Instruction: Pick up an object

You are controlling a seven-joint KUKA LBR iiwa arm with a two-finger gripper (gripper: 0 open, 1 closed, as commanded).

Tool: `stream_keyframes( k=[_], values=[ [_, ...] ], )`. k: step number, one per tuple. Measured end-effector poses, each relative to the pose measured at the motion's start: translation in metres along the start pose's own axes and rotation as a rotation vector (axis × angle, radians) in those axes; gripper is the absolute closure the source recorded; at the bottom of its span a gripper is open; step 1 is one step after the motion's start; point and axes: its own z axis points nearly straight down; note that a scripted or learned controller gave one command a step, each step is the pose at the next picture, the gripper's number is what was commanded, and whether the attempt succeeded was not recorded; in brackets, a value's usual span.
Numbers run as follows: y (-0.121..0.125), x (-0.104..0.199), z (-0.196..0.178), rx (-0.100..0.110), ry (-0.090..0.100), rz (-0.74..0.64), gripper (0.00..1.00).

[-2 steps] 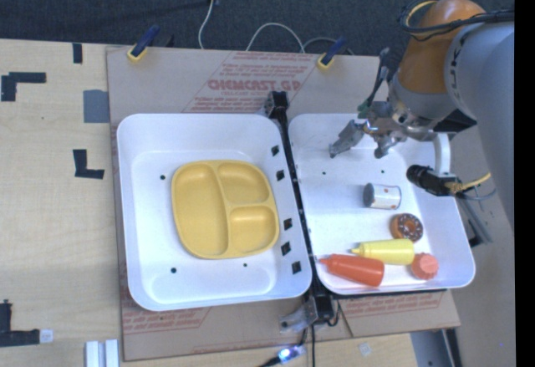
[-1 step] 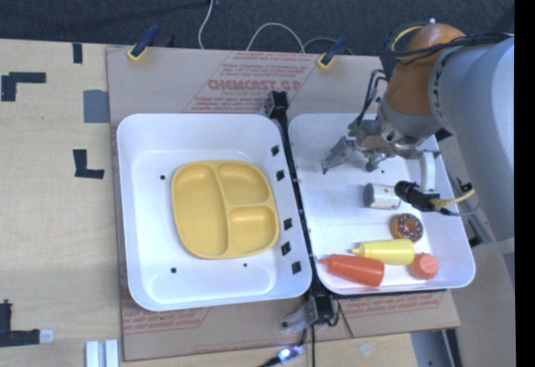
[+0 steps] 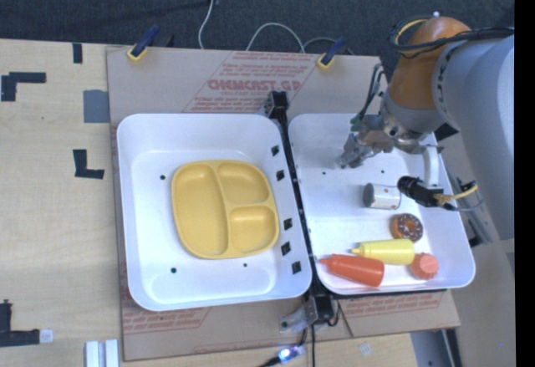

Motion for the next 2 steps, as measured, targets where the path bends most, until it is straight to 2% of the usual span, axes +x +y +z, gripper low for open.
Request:
stream_keyframes(
  k=[1,2],
  values=[
    [0.003,-0.003,-0.063,-0.008,0.000,0.001,1.00],
    [0.004,-0.003,-0.117,-0.007,0.000,0.001,1.00]
  ],
)
